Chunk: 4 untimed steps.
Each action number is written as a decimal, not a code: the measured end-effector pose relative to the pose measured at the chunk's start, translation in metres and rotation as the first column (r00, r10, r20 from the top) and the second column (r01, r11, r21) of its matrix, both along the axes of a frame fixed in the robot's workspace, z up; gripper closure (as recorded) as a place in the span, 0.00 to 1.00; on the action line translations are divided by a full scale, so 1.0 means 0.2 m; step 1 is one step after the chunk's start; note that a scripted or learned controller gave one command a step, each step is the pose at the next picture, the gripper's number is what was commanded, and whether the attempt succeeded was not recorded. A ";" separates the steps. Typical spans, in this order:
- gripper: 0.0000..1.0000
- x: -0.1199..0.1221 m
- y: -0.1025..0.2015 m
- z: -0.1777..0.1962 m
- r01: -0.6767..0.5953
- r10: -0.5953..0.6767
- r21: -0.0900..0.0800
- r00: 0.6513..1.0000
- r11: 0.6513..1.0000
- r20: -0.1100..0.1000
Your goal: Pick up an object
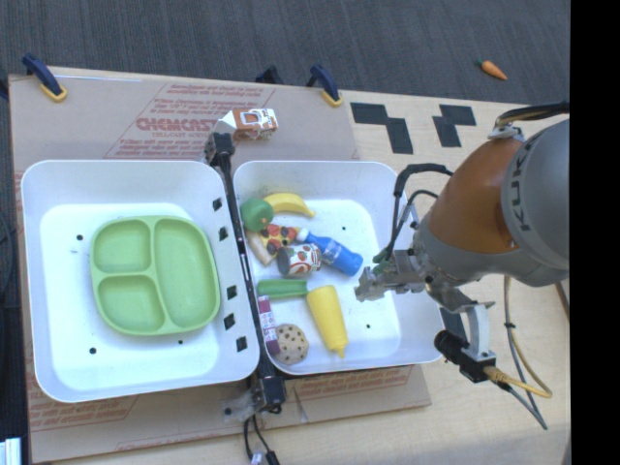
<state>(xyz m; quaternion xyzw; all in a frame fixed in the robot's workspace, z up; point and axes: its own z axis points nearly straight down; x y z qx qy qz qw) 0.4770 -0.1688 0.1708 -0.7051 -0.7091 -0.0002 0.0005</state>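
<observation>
The right bin holds several toy foods. A yellow banana lies at the back beside a green piece. Below them are a small red and white item, a round grey and red item and a blue bottle. A green cucumber, a yellow bottle and a speckled cookie lie nearer the front. My gripper hangs low over the bin's bare right part, just right of the yellow and blue bottles, touching neither as far as I can see.
The left bin carries a green divided plate. A small carton lies on the cardboard behind the bins. The arm's orange band and cables overhang the right bin's right rim. An orange carrot lies on the floor.
</observation>
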 end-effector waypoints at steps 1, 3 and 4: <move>1.00 0.00 -0.09 -0.02 0.001 -0.001 -0.001 1.000 1.000 0.000; 1.00 0.00 0.05 0.37 -0.001 0.001 0.000 1.000 1.000 -0.001; 1.00 0.40 -0.17 0.42 -0.001 0.001 -0.002 1.000 1.000 0.001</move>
